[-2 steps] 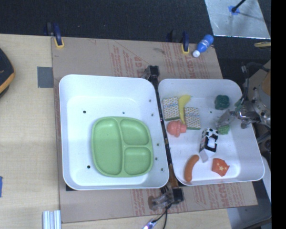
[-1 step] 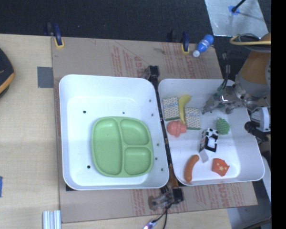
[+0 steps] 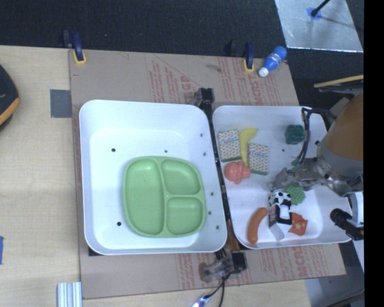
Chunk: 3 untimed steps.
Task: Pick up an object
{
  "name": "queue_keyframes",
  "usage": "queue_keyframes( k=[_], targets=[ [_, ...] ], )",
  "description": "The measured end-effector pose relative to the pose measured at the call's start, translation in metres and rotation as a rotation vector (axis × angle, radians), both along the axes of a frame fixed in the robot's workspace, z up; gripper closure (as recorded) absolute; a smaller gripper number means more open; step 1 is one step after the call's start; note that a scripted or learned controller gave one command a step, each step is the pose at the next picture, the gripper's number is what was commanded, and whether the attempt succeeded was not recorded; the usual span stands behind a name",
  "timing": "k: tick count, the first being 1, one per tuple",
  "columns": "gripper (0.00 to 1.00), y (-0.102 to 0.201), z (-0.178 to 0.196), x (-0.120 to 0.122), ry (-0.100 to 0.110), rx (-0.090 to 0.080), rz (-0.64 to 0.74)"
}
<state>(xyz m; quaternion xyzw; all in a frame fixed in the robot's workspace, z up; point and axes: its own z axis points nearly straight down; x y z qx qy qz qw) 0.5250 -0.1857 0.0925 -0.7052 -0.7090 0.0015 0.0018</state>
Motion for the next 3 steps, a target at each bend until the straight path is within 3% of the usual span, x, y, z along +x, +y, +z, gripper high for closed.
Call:
queue_keyframes(
  k=[1, 2, 3],
  targets=[
    [1.00, -0.001, 0.010, 0.000, 0.002, -0.001, 0.003],
    [1.00, 0.031, 0.070, 0.001, -0.002, -0.001, 0.001],
    [1.00, 0.091, -0.001, 0.023, 0.001, 0.000, 0.001]
  ],
)
